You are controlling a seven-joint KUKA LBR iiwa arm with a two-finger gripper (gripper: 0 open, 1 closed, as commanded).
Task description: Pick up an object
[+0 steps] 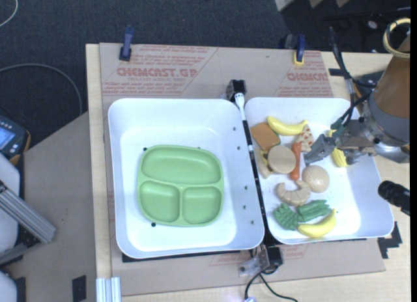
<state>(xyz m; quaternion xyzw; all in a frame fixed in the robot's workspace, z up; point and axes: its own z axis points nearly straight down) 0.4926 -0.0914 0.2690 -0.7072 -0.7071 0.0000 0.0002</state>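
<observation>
camera view:
gripper [320,149]: low over the right bin, at the upper middle of the food pile; grey fingers point left, toward the bins' shared wall
claw state: cannot tell if apart or together, tips blur into the toys beneath
claw contact: tip sits just beside the pizza slice and above the carrot; contact not clear; nothing visibly between the fingers
arm [391,109]: comes in from the right edge, orange band above the wrist, grey wrist over the right bin's right rim
right bin [371,219]: shallow white, holds all the loose toy food
banana, top [287,125]: yellow, curved, lying near the bin's upper wall
bread slice [264,136]: brown, squarish, left of the top banana, near the shared wall
pizza slice [303,141]: red and tan wedge, just left of the gripper tip
bun [282,159]: round, pale tan, below the bread slice
carrot [296,164]: orange, thin, between bun and egg
egg [315,179]: pale beige ball, below the gripper
croissant [293,194]: tan, curved, below the bun
green veg [300,213]: dark green pieces, lower part of the pile
banana, bottom [317,226]: yellow, at the bin's lower wall, touching the green veg
yellow piece [339,157]: small, just right of the gripper, partly hidden
left bin [124,164]: shallow white
green tray [181,185]: light green, three compartments, flat in the middle of the left bin
bench [163,69]: brown board with red print, blue clamps at the top edge
</observation>
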